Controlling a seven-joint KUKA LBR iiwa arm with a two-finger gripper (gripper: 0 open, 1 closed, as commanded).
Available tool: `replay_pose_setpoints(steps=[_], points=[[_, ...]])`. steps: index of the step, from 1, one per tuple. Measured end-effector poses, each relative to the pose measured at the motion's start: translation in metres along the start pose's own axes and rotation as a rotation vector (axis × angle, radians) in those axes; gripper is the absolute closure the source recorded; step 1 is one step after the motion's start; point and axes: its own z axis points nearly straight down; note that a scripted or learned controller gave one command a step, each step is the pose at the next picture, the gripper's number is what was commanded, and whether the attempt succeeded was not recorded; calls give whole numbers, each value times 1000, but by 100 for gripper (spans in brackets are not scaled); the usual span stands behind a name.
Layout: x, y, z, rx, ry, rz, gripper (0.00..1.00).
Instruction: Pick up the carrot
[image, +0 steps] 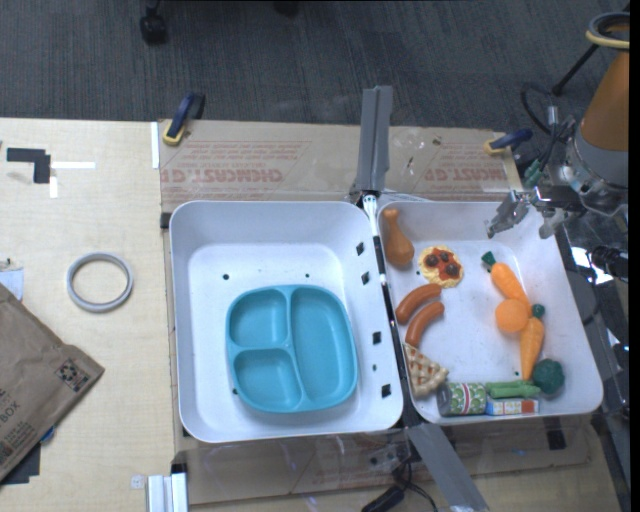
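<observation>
Well, two orange toy carrots with green tops lie in the right-hand shallow white bin (580, 330): one carrot (507, 279) slants near the bin's right wall, its green top toward the back, and a second carrot (531, 343) lies just below it, nearly upright in the view, its green top touching a small round orange fruit (511, 316) that sits between the two. At the second carrot's lower end rests a dark green broccoli piece (547, 375). Along the front wall lie a green-labelled can (462, 398) and a small carton (512, 402) with a green bar on top. Further left are a waffle-patterned wedge (424, 372), two reddish-brown sausages (421, 309), a little round pizza (441, 265) and a brown drumstick (397, 240).

My pincer (520, 215) hangs over the bin's back right corner, well apart from both carrots (whether its fingers are apart or together I cannot tell).

The left-hand white bin (200, 300) carries a light blue three-compartment plate (292, 348). On the desk (80, 200) to the left lies a roll of clear tape (100, 281).
</observation>
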Motion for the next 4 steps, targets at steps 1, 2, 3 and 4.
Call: replay_pose_setpoints(steps=[1, 2, 3, 4], points=[[-39, -13, 115, 5, 11, 142, 0], [-41, -13, 105, 1, 4, 140, 100], [27, -6, 4, -2, -1, 160, 100], [-12, -72, 100, -1, 0, 50, 100]])
